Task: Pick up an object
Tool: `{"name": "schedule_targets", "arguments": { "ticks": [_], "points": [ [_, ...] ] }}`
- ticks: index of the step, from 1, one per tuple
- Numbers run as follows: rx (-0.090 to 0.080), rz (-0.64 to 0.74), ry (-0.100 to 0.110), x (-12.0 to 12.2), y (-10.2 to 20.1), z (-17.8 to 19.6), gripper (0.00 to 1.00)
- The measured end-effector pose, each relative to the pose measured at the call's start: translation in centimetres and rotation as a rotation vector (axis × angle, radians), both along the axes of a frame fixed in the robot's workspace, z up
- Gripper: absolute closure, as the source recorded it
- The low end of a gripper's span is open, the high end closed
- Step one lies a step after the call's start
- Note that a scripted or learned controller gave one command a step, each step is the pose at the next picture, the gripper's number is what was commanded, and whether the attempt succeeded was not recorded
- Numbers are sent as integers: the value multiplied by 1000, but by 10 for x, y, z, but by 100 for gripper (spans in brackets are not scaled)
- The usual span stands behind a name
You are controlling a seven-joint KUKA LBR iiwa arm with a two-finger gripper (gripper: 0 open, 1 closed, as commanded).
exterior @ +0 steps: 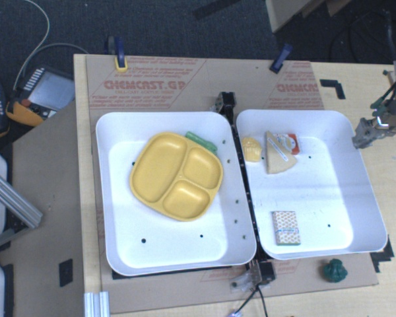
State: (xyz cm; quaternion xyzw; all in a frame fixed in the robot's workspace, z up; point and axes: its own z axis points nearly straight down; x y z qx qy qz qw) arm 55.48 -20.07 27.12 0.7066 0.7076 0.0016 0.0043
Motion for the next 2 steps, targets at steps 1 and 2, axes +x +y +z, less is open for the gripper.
{"name": "schedule_targets", "arguments": {
  "ticks": [1, 2],
  "points": [
    [3, 4, 5, 19, 42, -9, 100],
    [5, 5, 5, 36, 95, -7, 100]
  ]
}}
